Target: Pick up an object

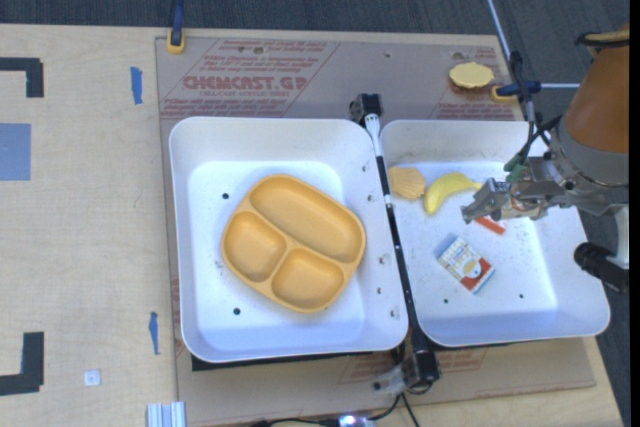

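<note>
Dark grey carpet runs behind the light wooden desk [80, 245], which carries a sheet of brown cardboard [300, 75] with red print under two shallow white bins. Blue tape marks [136, 85] and black corner marks [25, 75] dot the bare wood on the left.

Sitting in the left bin [190, 215] is an orange divided plate [292, 242] with three compartments, lying flat and near the middle of that bin.

Several small things lie in the right bin [560, 315]. A yellow banana [449, 190] rests toward the far left part, with a tan, roundish cracker-like piece [407, 181] just beside it, close to the wall shared with the other bin. Nearer the middle lies a small printed packet [465, 264], white with red and blue, tilted on the bin floor and apart from the banana. A small red piece [491, 226] shows just under the arm's tip.

From the right the arm reaches in, its orange band [603, 100] at the picture's edge. Its end effector [487, 203] hangs low over the right bin, just right of the banana and above the packet. I cannot tell whether it is wide or narrow, nor whether anything is in it.

Beyond the bins, on the cardboard, a round yellow disc [471, 75] lies near a blue clamp [515, 90].
</note>
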Robot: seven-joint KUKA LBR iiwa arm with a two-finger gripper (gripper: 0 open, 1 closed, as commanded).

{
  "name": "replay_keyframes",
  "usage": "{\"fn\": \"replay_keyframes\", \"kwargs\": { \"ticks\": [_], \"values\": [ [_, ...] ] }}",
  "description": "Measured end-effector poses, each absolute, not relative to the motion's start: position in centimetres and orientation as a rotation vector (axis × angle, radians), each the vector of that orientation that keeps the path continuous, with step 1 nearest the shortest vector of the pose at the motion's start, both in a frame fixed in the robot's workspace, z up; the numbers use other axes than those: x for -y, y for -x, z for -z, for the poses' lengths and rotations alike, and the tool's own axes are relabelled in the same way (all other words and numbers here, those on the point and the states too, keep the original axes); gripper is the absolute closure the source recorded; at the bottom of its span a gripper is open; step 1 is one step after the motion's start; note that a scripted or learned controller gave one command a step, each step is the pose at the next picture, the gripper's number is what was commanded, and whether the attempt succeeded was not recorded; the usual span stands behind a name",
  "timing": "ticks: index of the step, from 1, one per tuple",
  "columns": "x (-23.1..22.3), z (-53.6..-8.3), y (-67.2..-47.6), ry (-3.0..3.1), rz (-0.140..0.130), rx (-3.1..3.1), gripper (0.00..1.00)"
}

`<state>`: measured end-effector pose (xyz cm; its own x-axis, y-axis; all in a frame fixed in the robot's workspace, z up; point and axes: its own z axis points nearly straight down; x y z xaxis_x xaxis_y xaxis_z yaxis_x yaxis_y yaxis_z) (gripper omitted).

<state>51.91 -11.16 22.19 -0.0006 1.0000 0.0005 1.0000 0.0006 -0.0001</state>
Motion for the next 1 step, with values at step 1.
{"fn": "replay_keyframes", "kwargs": {
  "ticks": [1],
  "values": [
    [14.01,-12.81,-53.63,2.221,-0.001,2.22,0.0]
  ]
}}
